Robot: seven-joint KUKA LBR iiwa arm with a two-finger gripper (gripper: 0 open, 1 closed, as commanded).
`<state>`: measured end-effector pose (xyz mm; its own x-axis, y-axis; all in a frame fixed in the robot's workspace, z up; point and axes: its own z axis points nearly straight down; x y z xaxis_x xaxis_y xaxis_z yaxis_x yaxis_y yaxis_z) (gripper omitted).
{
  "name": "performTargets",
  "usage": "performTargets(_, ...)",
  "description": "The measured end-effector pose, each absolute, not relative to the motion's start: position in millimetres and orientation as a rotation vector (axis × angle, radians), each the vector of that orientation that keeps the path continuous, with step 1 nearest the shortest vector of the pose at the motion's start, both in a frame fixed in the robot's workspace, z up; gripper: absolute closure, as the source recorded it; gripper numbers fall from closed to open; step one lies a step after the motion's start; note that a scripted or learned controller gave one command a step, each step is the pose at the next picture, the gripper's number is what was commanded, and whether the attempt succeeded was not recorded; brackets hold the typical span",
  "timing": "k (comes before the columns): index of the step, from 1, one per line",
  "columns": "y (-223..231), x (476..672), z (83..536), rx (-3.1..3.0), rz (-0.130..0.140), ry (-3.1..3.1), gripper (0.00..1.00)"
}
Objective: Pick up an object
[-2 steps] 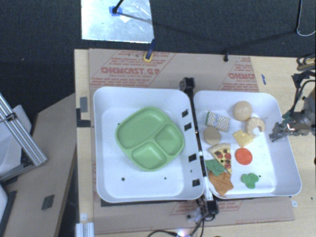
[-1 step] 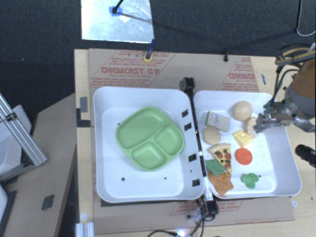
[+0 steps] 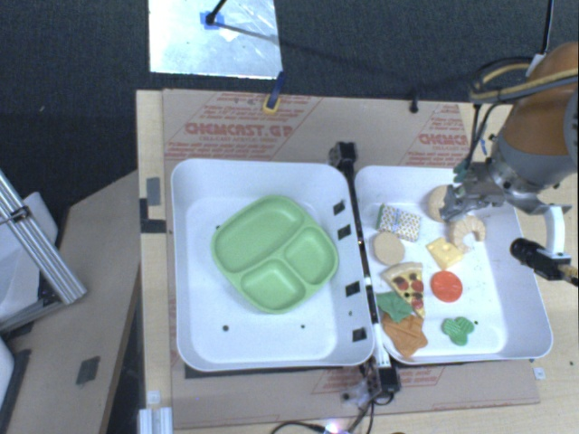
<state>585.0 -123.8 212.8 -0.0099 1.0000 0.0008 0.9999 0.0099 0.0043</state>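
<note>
Right bin (image 3: 525, 333) on worktop (image 3: 226, 125) holds toy food. Tool (image 3: 463, 204) poised at back of bin over pale round piece (image 3: 440, 202); tool's state — cannot tell. Likely target: croissant (image 3: 469, 231) just beside. Judged light, rigid plastic, slick; grip across narrow middle.

Fixed high above the tan cardboard-covered surface (image 3: 235, 120), looking down at a slant from its near edge, far enough to take in both shallow white plastic bins (image 3: 194, 269) side by side, grey-and-orange arm (image 3: 538, 125) entering from the right.
</note>
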Motion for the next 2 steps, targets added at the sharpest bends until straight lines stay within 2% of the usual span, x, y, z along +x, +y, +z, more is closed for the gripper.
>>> performTargets(1, -86.4, 624.6, 209.4, 2.209, 0.007, 2.23, 1.0)
performTargets(2, -52.8, 654.2, 236.2, 2.208, 0.008, 2.228, 1.0)
